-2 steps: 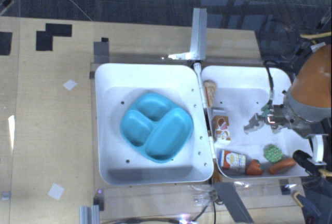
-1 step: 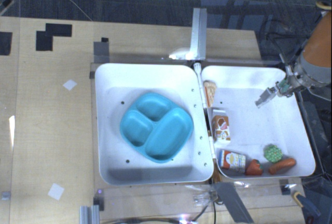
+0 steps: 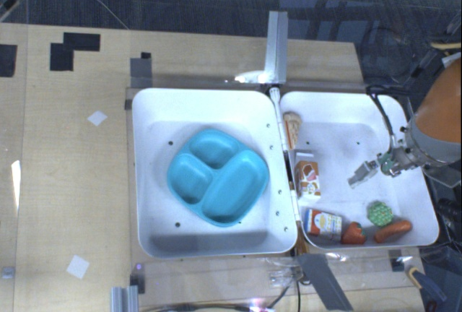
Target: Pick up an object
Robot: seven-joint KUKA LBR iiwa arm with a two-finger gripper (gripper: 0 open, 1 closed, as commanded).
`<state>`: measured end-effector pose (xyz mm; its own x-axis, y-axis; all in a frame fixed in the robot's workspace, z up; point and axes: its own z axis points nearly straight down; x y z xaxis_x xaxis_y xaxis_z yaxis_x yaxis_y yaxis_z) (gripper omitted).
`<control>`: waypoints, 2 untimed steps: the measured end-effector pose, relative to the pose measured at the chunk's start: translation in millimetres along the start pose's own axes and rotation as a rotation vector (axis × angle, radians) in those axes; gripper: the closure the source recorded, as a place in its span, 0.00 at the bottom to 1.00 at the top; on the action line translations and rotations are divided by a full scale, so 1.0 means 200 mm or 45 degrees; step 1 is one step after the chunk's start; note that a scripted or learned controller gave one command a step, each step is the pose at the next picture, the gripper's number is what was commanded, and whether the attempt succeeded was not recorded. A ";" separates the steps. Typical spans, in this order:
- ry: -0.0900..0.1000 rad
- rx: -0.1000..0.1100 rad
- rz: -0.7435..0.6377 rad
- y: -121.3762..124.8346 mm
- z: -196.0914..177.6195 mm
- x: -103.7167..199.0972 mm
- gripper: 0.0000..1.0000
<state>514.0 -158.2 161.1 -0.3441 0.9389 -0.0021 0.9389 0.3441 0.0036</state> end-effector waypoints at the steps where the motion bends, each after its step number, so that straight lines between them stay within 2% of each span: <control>1: -0.002 -0.003 -0.165 -0.08 -0.29 0.14 0.00; 2: -0.001 0.000 -0.224 -0.16 -0.09 -0.07 0.00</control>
<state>488.2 -183.2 180.0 -0.5030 0.8643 -0.0034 0.8643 0.5030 0.0035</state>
